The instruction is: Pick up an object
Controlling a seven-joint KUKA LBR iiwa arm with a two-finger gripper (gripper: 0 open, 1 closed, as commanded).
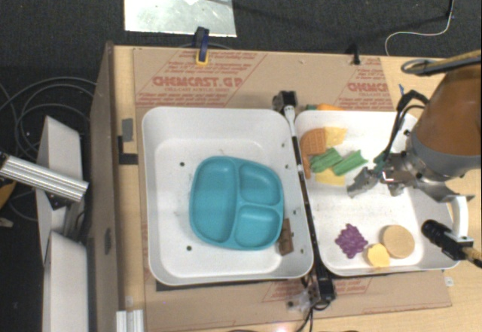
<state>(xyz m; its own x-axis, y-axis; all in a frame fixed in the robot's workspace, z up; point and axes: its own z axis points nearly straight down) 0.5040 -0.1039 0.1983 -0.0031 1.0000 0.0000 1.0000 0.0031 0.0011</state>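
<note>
The right bin (376, 217) holds several toy foods. An orange and yellow piece (316, 139) lies at its far left, with green pieces (337, 161) just in front of it. Toward the near edge sit a purple grape bunch (349, 239), a small yellow piece (378, 254) and a tan round disc (398, 240). My gripper (379, 181) hangs over the middle of this bin, right of the green pieces, open with nothing between its fingers. One grey finger (360, 182) points toward the green pieces without touching them.
The left bin (169, 135) carries a teal divided plate (236, 202). A brown object (286, 236) lies against the divider between the bins. The arm's body (452, 127) covers the right bin's far right corner. Cardboard (226, 78) lies beyond both bins.
</note>
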